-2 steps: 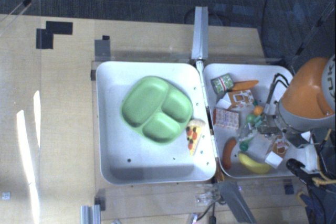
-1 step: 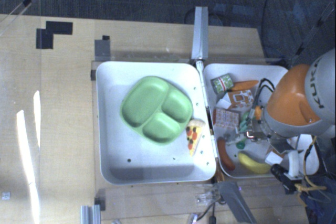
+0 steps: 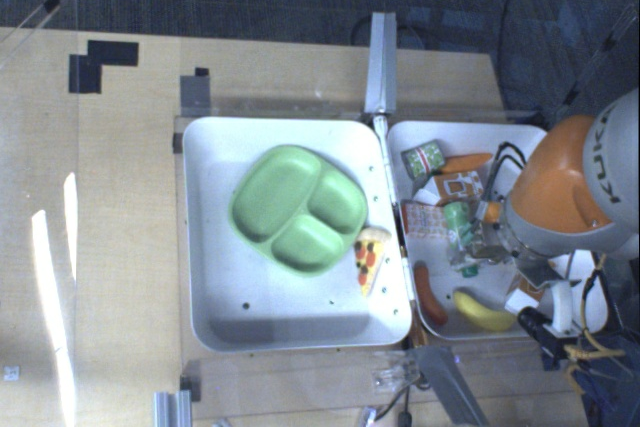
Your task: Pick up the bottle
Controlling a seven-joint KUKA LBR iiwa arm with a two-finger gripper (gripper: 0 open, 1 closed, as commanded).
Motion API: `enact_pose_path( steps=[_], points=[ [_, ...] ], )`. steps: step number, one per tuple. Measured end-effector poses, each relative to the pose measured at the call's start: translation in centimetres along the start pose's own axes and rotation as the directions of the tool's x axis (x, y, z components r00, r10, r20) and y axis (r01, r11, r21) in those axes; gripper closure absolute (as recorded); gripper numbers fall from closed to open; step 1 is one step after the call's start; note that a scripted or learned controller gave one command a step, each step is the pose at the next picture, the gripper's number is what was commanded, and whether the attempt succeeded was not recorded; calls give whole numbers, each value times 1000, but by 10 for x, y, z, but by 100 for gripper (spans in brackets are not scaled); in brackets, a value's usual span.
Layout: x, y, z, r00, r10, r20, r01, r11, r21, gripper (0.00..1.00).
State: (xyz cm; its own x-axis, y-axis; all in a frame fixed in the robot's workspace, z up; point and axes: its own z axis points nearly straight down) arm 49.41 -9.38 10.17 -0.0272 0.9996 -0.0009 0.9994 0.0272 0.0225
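The bottle [image 3: 456,218], as far as I can judge, is the small greenish thing lying among the clutter in the right bin [image 3: 440,137], roughly at that bin's middle; it is too small and too crowded to be sure of. The gripper [image 3: 481,237] is reaching down into the right bin just beside it, touching or nearly touching the pile, and whether it is grasping anything I cannot tell, since the arm [image 3: 565,185] is covering it from above. Nothing is being lifted clear of the bin, so the pick looks not yet done: closing on the bottle and raising it are both left. Around it in the right bin, a green can [image 3: 423,158] is lying toward the far edge, a printed packet [image 3: 424,218] toward the left wall, and a banana [image 3: 481,312] and a sausage [image 3: 429,293] toward the near edge. Left of the right bin, a green divided plate [image 3: 297,206] is sitting in the left bin [image 3: 215,295].
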Motion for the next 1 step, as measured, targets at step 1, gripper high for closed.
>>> enact_pose_path(
  steps=[1],
  points=[
    [49, 15, -175, 976, -220, -4, 220, 975, 15, 100]
  ],
)
